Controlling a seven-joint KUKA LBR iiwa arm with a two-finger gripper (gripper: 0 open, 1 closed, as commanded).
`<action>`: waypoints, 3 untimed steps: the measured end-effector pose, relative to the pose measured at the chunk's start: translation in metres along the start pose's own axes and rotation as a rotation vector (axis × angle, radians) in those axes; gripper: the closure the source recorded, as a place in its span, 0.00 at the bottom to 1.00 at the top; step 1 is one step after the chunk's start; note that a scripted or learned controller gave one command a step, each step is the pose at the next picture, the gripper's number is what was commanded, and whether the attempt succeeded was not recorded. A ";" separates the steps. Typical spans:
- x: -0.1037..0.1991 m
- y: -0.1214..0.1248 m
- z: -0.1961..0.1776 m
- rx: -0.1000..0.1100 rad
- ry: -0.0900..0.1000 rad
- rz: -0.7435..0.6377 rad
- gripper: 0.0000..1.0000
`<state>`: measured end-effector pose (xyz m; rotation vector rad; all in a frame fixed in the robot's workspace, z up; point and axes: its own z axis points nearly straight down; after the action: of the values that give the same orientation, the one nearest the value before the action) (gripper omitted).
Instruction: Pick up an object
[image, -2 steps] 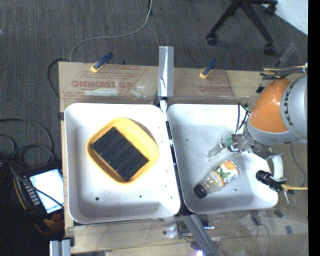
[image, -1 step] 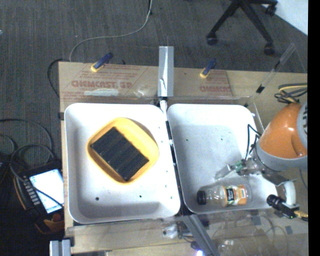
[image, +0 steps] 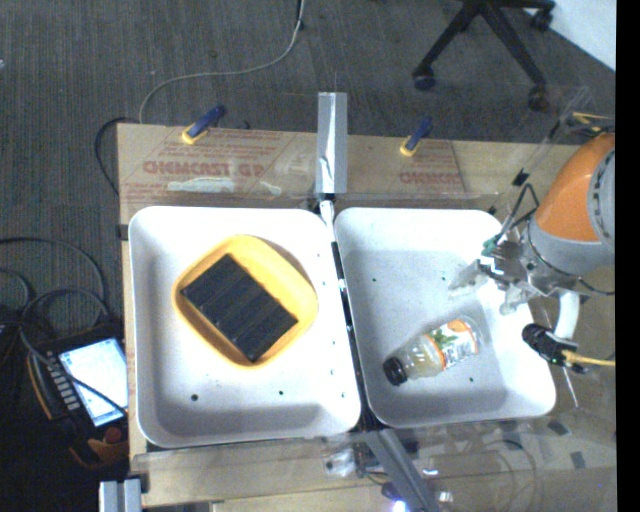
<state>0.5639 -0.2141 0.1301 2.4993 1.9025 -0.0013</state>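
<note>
Saw a bottle (image: 440, 352) lying flat near the front edge of the right bin (image: 400, 262). Saw the gripper (image: 500, 277) by the right edge, apart from it, maybe lining up. Could not tell if open or shut.

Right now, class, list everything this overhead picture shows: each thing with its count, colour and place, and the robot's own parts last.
Bins: 2, white, side by side on the bench; left bin, right bin.
Dish: 1, yellow with a dark ribbed square on it, in the left bin.
Bottle: 1, clear with an orange label and dark cap, lying on its side near the front of the right bin.
Clamps: 2, blue and yellow, on the cardboard behind the bins; one left, one right.
Handheld screen device: 1, orange-edged, on the floor left of the bench.
Office chair base: 1, black, on the carpet at the top.
Arm: 1, grey with an orange band, at the right edge.
Gripper: 1, metallic, over the right bin's right side.
</note>
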 end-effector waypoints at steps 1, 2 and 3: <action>0.023 -0.037 0.038 -0.017 -0.006 -0.298 0.00; 0.006 -0.078 0.037 -0.021 -0.004 -0.337 0.00; 0.033 -0.035 0.032 -0.002 0.001 -0.652 0.00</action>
<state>0.5389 -0.1725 0.0978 1.7583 2.6021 0.0007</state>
